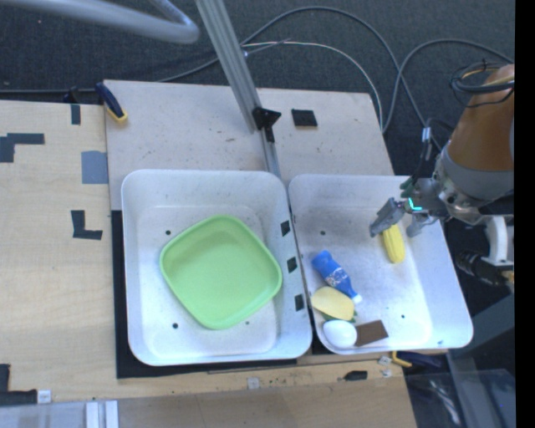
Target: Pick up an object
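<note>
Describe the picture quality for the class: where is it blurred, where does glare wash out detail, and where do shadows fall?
Camera view: the grey tube at the top left is out of focus; the white egg is nearly washed out against the bright right bin; the green plate is evenly lit, with soft shadow along the left bin walls; the claw by the corn looks slightly soft.

L bin (134, 251): plate (221, 270) in middle. R bin (435, 309): corn cob (393, 244) far right below gripper (401, 219), bottle (335, 275) center, egg (339, 333) at front.
</note>
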